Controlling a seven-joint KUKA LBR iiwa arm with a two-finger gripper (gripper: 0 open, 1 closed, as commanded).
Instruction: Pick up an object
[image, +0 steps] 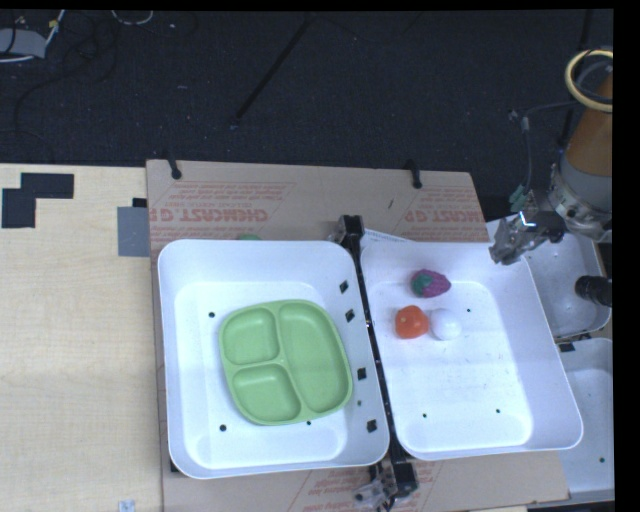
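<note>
**Three small targets bunched together, arm parked off the bin**

From my seat, the biggest worry is the crowding in the right bin (505, 400). The orange ball (410, 322) and the white ball (446, 325) sit touching or nearly so, with the purple-and-green piece (431, 283) just beyond them at about 12 o'clock. I judge that a descent aimed at any one could knock a neighbour, or close on the seam between the two balls and squeeze both away. They are round, so I expect them to roll if clipped off-centre. The white ball also blends into the white floor, which may spoil the targeting.

The left bin (190, 300) holds a green divided plate (285, 360); its thin, flat rim looks hard to pinch, so I would not count on it.

The arm (590, 150) stands at the scene's 2 o'clock, outside the right bin's far corner, with the gripper (512, 240) hanging over the bin's edge. It carries nothing that I can see, and I cannot tell how far it is spread.
</note>
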